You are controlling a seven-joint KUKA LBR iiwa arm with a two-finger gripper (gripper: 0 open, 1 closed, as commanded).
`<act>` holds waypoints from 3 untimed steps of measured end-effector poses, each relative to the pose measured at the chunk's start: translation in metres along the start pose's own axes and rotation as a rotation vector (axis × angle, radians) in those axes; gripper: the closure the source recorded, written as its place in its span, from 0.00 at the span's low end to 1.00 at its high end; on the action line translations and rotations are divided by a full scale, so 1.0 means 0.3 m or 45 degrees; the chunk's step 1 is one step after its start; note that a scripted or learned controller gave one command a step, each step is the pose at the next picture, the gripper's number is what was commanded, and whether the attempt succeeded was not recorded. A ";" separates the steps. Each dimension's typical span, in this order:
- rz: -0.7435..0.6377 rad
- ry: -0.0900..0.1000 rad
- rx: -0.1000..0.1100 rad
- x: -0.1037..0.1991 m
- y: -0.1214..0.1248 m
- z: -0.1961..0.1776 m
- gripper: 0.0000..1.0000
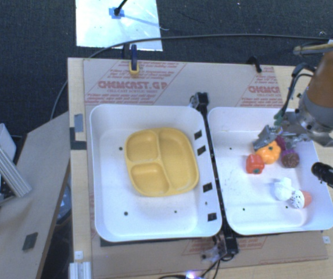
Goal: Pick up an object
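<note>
One arm, jaws (269,137) low in the right bin (236,214), touching or just above the orange toy (269,153). Toy sits just below-left of jaws; red toy (255,164) beyond it. Can't tell if jaws are clenched or released.

Right bin (236,214) bare at left; toys (269,154) crowd its right half
</note>
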State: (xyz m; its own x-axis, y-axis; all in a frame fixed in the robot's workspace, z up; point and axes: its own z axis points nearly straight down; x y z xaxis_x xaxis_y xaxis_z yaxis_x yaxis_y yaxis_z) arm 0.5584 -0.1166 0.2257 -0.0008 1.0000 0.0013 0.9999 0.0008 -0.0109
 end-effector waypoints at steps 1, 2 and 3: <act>-0.003 -0.002 -0.015 0.001 0.008 -0.022 0.00; -0.001 -0.001 -0.011 0.025 0.001 0.177 0.00; -0.001 -0.001 -0.012 0.020 0.000 0.316 0.00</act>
State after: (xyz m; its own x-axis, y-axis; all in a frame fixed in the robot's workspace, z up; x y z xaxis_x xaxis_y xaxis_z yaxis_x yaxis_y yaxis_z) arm 0.5573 -0.1104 0.1309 -0.0013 1.0000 0.0005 1.0000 0.0013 -0.0017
